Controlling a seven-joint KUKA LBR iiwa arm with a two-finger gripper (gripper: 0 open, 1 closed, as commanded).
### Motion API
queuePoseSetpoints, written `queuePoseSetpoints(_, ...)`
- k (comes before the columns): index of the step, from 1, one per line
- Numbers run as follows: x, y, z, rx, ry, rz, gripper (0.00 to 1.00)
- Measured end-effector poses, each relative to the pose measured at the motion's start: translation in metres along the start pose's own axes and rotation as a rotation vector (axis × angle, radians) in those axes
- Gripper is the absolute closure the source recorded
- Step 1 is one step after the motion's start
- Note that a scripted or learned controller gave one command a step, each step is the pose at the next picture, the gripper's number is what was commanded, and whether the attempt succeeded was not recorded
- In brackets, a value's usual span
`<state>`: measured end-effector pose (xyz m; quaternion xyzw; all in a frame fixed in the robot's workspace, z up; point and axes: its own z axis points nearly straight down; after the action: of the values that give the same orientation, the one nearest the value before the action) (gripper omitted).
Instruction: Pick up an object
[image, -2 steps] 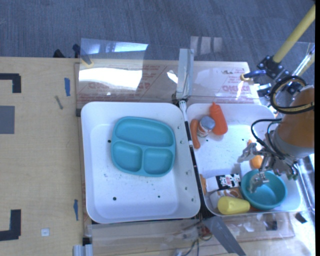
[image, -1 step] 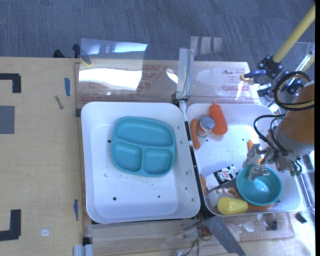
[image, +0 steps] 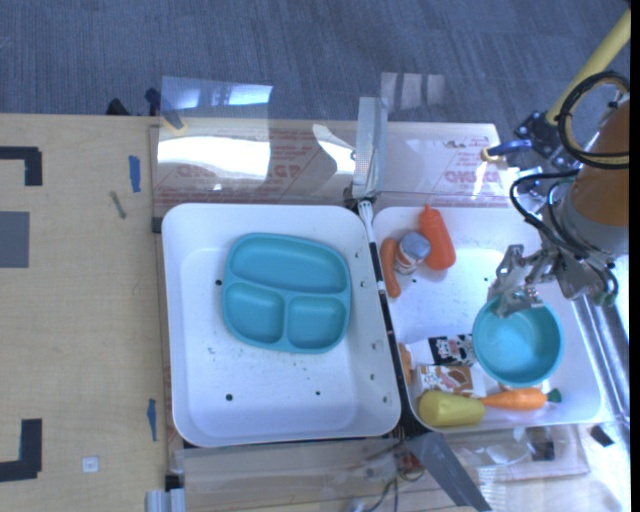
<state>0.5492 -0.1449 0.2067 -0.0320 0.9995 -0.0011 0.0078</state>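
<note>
A blue bowl (image: 520, 345) sits in the right bin (image: 455, 290), toward its near right side. My gripper (image: 510, 296) hangs at the bowl's far left rim, right against it. At the bin's near edge a yellow pear-shaped toy (image: 450, 408) and an orange carrot (image: 515, 400) lie just below the bowl. A printed packet (image: 447, 364) lies to the bowl's left, partly under it. Near the bin's far left corner are a second orange carrot-like toy (image: 437, 240), a small can (image: 410, 251) and a slim orange piece (image: 388, 274) against the wall.
The left bin (image: 200, 380) holds a blue three-compartment plate (image: 287, 293). A clear plastic panel (image: 250, 160) and a metal upright (image: 368, 150) stand behind the bins. Cables (image: 545, 190) loop around the arm at the right.
</note>
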Motion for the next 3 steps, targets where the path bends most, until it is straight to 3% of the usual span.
queuePoseSetpoints(1,-0.004,-0.041,0.097,0.003,-0.005,-0.202,1.00)
queuePoseSetpoints(2,-0.082,0.029,-0.029,-0.002,-0.006,-0.077,1.00)
queuePoseSetpoints(3,-0.078,0.025,-0.022,-0.003,0.007,-0.070,0.00)
